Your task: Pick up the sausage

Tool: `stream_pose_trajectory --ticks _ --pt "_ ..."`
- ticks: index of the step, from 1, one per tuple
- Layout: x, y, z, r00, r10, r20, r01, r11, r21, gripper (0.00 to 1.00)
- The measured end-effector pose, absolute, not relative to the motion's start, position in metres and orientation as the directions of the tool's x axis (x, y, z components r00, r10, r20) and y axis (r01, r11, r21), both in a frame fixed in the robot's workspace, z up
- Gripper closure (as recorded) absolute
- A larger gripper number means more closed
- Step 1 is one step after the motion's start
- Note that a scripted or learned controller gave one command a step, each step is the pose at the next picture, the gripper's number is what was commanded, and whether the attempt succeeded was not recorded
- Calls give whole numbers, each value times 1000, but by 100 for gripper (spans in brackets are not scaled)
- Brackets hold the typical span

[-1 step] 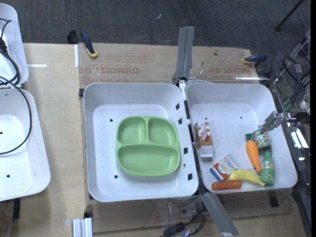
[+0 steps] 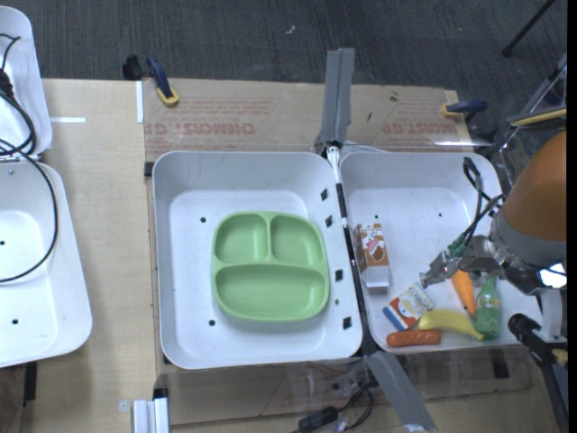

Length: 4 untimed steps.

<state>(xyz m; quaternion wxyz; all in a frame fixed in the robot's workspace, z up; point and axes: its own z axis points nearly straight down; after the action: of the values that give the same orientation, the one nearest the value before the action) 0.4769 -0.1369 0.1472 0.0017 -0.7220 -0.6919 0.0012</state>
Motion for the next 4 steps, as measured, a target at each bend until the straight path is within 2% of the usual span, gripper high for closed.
stream_pose_trajectory --ticks 1,2,3,4 --pt "572 -123 91 -112 994 0 994 112 -2 0" --pt "572 -125 100 -108 994 -1 994 108 -1 100" --pt "572 -125 100 -108 994 -1 994 108 -1 0" --pt "659 -163 92 -106 994 -2 994 106 1 0"
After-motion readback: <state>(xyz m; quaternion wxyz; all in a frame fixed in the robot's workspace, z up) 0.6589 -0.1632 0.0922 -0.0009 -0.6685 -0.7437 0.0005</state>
